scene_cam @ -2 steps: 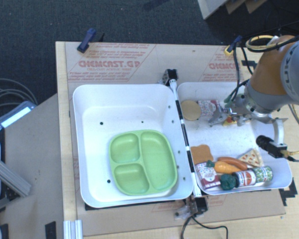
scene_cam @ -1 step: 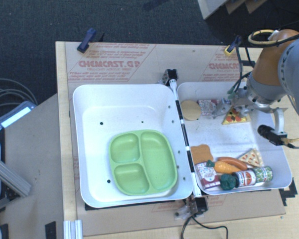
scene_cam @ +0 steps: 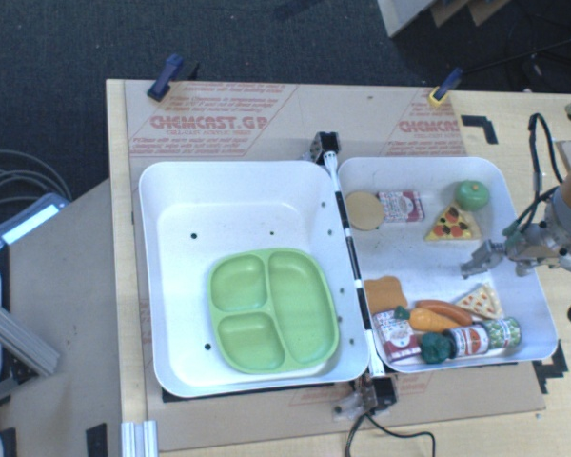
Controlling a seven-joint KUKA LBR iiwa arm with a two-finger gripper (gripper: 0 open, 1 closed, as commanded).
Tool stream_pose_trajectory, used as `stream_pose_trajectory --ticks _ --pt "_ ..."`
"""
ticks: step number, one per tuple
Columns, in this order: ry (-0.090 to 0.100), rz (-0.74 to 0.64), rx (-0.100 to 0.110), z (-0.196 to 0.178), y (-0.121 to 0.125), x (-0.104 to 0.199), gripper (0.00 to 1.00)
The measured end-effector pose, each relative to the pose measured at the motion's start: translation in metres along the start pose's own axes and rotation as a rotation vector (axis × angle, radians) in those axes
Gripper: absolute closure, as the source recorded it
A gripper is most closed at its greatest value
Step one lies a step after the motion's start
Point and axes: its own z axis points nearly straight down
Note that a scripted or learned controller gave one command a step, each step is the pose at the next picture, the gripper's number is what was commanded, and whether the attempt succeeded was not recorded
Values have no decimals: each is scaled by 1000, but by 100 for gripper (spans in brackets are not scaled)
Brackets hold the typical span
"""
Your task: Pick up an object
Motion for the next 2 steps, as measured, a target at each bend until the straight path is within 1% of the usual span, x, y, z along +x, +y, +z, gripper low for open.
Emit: stream_pose_trajectory --ticks 1,2 --pt "1 -2 0 85 57 14 0" --pt "1 -3 -1 84 118 25 0"
